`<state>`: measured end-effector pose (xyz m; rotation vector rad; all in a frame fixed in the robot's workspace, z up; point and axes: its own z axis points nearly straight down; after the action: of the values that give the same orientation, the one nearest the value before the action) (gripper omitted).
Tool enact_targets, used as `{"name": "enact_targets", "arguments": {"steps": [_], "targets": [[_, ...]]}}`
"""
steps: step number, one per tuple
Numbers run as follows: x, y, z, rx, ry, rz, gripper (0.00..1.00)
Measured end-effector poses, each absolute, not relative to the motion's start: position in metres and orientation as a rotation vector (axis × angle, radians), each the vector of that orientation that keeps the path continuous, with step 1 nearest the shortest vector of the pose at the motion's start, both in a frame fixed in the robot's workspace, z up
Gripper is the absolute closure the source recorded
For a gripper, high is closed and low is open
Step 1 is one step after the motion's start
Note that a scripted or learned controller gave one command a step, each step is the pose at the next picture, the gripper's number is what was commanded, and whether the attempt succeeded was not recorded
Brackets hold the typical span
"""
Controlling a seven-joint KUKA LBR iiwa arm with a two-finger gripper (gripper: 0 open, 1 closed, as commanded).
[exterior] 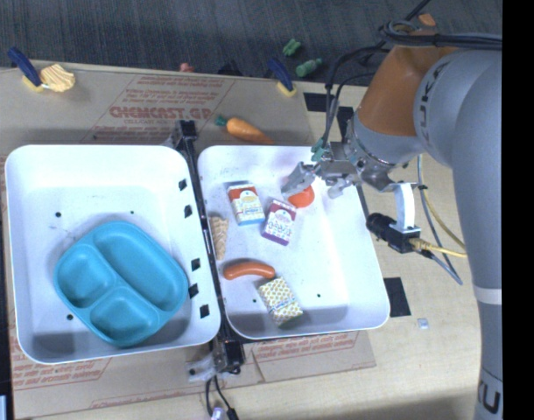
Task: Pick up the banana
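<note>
The light is bright and even, and seems to come from above. The two white bins glow the most, and the right bin (pixel 337 261) looks nearly washed out on its floor. Small soft shadows sit close under the toys in it (none are long or dark). The blue tray (pixel 118 280) in the left bin (pixel 39 191) drops a grey shadow along its near side. The floor behind the bins is dim. The picture is a bit grainy, and small print looks fuzzy.
</note>
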<state>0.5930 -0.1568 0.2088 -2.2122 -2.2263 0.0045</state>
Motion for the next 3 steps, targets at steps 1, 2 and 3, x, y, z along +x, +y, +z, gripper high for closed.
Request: {"name": "enact_targets", "arguments": {"steps": [1,2,3], "targets": [[0.544,-0.141,0.091,-1.882,-2.510,0.003,0.00],[0.516,-0.101,0.092,-1.438,-2.788,0.001,0.00],[0.577,-0.178,0.151,-1.099,-2.945,0.002,0.00]]}}
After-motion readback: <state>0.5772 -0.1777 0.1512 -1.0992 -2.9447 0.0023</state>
